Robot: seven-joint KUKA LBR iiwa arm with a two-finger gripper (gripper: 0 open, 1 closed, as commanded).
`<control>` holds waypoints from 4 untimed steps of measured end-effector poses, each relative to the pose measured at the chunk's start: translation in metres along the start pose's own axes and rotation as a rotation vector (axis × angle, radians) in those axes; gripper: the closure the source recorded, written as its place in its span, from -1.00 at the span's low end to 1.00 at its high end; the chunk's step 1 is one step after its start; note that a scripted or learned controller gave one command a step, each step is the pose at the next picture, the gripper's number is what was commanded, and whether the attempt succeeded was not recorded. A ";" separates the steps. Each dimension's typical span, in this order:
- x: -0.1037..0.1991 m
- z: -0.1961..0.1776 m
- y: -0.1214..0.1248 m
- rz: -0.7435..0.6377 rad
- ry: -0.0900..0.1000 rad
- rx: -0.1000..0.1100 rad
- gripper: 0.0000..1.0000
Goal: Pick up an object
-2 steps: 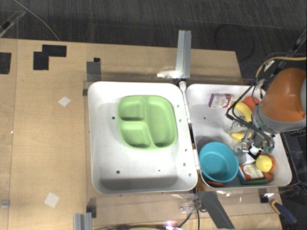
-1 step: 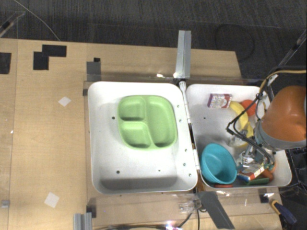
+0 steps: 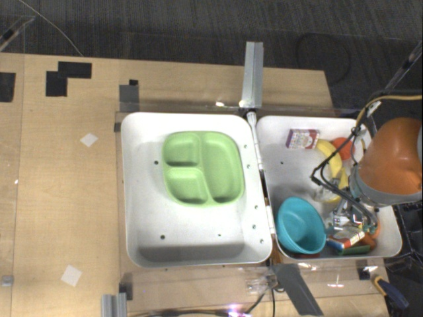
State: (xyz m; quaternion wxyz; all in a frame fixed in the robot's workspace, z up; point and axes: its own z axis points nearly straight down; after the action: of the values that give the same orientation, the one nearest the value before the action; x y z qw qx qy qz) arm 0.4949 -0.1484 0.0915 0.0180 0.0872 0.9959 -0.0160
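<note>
Camera view, from above, at a slant. Landmark for all places: bowl (image 3: 301, 225), blue, upright, open side up, in the right bin (image 3: 277, 144) at its near-left corner.

Why so placed:
- Loose clutter heaped in same bin as bowl, prob. as a pick pool. Banana (image 3: 330, 160) lies beyond bowl and a bit to view's right. Packet (image 3: 302, 139) lies flat, straight beyond bowl, near the far wall. Orange bit (image 3: 342, 144) sits just past the banana, partly hidden by cables.
- Small toys (image 3: 355, 244), red/orange/green, bunched just to view's right of bowl against the near wall; too jumbled to name apart.
- Tray (image 3: 201, 167), green, 3 compartments, alone in the left bin (image 3: 139, 197), well apart from bowl across the divider. Prob. not the current target, given where the arm is.

Arm pose:
- Arm (image 3: 396, 160) reaches in from view's right, wrist pointing steeply down, orange band beyond and right of bowl, cables looping off it.
- Gripper (image 3: 347, 220) low in the bin, just beside bowl's right rim, over the toys.
- Gripper state: can't tell; tip lost among cables and clutter. No obj. visibly held.

Judgement: likely target is one of the toys right of bowl; pick not yet done.
</note>
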 end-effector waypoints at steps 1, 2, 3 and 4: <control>0.000 0.000 0.001 -0.008 -0.003 0.002 -1.00; -0.049 0.003 0.023 0.071 0.019 -0.023 -1.00; -0.033 0.003 0.014 0.172 0.018 -0.028 -1.00; -0.009 0.002 0.006 -0.021 0.012 -0.028 -1.00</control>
State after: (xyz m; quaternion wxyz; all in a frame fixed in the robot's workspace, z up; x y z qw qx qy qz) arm 0.5047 -0.1440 0.0902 0.0132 0.0764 0.9970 -0.0017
